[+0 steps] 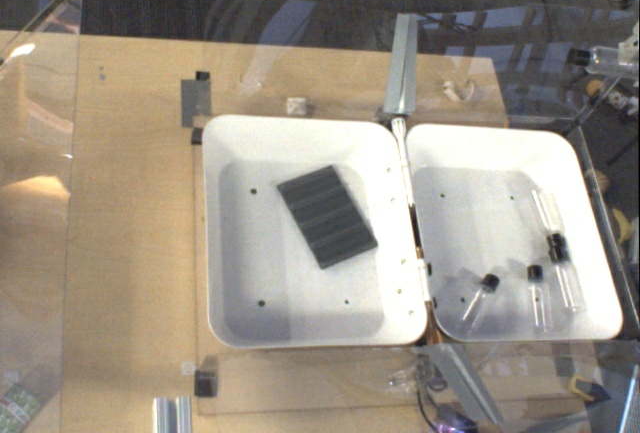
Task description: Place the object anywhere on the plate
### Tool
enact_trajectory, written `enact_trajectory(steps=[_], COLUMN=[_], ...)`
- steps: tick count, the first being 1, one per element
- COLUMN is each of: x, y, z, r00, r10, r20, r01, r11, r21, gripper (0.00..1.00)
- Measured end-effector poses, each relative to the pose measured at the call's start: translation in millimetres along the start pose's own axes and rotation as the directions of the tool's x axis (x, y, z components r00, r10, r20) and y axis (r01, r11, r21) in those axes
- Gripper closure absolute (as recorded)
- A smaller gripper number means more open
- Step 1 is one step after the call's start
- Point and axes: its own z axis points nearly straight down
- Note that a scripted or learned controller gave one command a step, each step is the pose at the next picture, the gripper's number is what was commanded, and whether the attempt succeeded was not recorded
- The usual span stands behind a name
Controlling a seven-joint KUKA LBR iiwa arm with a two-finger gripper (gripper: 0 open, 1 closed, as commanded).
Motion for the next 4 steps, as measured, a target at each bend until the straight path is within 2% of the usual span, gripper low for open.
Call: enact_trajectory(steps=[1,2,3,4], x=[1,8,23,23], y=[-2,-45,-114,-115], z=[-9,-1,-2,-13], r00=[1.000,0.999,1.000,1.000], r10=[-0.007,-0.049,0.006,0.003], r20=[0.002,-0.001,-0.003,-0.005], r01=[0.007,0.049,-0.006,-0.003], r11=[1.000,0.999,1.000,1.000], r21=[0.002,-0.001,0.000,0.001], gripper=[1.00,1.00,1.00,1.00])
